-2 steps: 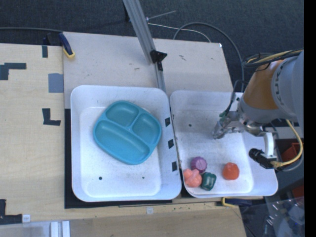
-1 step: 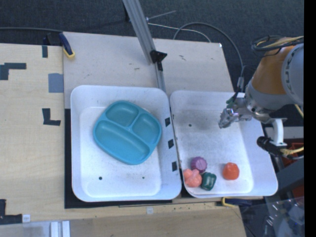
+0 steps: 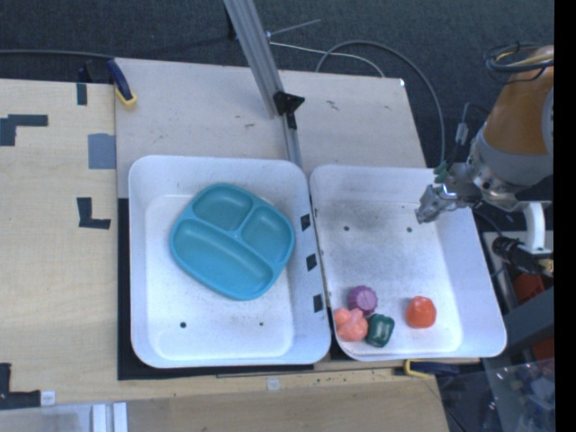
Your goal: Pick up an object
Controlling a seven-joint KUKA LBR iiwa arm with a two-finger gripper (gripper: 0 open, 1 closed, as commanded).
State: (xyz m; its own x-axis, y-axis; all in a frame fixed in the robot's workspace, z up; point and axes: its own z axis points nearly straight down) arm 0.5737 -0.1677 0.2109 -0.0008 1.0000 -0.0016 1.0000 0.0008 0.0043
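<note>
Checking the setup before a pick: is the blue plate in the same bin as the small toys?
No, the blue plate lies in the left bin, while the small toys sit in the right bin.

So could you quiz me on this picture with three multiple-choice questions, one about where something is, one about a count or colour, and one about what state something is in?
1. Where does the blue divided plate lie?
A. In the left bin
B. In the right bin
C. On the bare bench

2. How many small objects lie in the right bin?
A. Two
B. Four
C. Six

3. How does the gripper stand relative to those objects?
A. Pressed onto the orange object
B. Apart from them, over the bin's upper right part
C. Resting on the plate

Answers:
1 A, the plate sits inside the left bin's walls.
2 B, the purple object, peach-coloured object, green object and orange one make four.
3 B, the objects cluster at the bin's lower edge, well away from the gripper.
</note>
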